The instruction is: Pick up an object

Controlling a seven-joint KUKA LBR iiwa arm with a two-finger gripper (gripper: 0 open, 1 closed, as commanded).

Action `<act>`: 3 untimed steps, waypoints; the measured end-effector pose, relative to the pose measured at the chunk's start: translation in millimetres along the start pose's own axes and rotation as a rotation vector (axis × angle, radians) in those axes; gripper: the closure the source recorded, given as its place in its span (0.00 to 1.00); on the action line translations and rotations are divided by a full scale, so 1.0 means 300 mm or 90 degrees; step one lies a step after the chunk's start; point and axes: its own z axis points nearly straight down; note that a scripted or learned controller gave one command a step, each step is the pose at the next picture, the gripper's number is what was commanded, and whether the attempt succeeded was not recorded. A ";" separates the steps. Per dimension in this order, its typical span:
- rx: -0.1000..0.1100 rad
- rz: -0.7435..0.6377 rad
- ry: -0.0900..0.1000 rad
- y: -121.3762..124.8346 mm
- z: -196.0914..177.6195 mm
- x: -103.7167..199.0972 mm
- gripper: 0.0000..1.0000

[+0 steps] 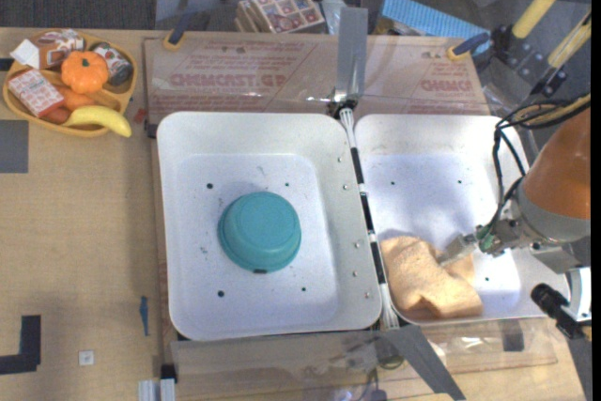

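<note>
A tan sponge-like block (427, 280) lies in the front left corner of the right bin (423, 164). My gripper (467, 246) is low in that bin, at the block's upper right edge, seemingly touching it. The arm comes in from the right with its orange band (563, 174) above the wrist. An upturned teal bowl (260, 231) rests in the middle of the left bin (188, 155), well away from the gripper.
A yellow dish with toy fruit and small boxes (70, 84) stands at the bench's far left. Clear plastic panels and a grey divider post (352, 52) rise behind the bins. Cables hang by the arm at the right.
</note>
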 end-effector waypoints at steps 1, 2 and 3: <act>0.005 -0.014 0.001 0.008 0.062 0.060 0.00; 0.003 -0.011 0.002 0.011 0.029 0.058 1.00; 0.003 -0.011 0.002 0.011 0.029 0.056 0.00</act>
